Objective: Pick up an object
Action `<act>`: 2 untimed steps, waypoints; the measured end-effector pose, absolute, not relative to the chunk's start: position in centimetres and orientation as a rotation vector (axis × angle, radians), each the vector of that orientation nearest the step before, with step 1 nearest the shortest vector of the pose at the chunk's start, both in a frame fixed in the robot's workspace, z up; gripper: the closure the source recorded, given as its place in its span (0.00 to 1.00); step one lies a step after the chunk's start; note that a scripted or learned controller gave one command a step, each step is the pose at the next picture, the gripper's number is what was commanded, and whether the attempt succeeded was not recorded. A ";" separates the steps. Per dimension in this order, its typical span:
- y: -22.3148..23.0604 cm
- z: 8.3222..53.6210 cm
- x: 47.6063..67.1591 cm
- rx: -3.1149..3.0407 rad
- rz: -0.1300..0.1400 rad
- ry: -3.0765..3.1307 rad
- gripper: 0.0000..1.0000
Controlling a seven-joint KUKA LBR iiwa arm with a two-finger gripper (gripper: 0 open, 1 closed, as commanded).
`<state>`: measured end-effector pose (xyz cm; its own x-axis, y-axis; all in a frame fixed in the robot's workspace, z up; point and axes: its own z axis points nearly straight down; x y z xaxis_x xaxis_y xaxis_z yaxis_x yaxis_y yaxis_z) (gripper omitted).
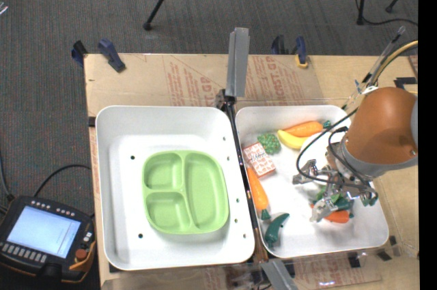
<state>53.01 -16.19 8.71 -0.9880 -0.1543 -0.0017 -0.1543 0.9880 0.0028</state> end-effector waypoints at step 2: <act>-13.2 8.9 64.6 -0.149 0.002 3.133 0.00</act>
